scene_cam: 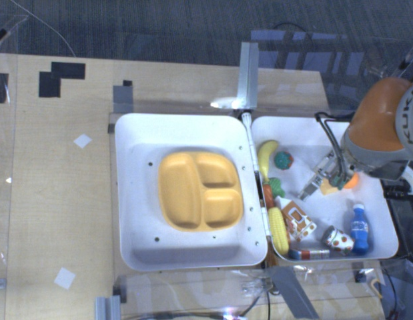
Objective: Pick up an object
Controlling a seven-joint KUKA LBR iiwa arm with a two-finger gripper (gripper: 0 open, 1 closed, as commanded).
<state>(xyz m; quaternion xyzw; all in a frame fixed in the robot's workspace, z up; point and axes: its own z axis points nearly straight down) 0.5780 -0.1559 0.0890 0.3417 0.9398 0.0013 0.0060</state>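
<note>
the grey arm with its orange band point(383, 115) leans in over the right-hand shallow white bin point(386, 245), and its two-finger gripper point(315, 184) hangs low near the middle of that bin, fingers angled down and to the left. they look a little parted with nothing between them, so i read it as empty and narrowly open, though the metal is small and blurred from here.

just beside the wrist lies a small yellow-and-orange piece point(339, 184), partly tucked under it. to the left are a yellow banana-shaped toy point(267, 156), a teal ball point(283, 160), a yellow corn cob point(277, 228) along the bin's left wall, and a small printed carton point(297, 220) below the fingertips. a blue plastic bottle point(358, 229) lies near the right front corner. the left bin point(133, 179) holds a yellow divided tray point(199, 191).

nothing is picked yet. the carton seems the nearest fair target: i would centre the fingers over its short side, square the wrist to its edges, and come straight down. the corn sits close beside it, so a crooked descent could catch it and nudge the carton out of reach.
</note>
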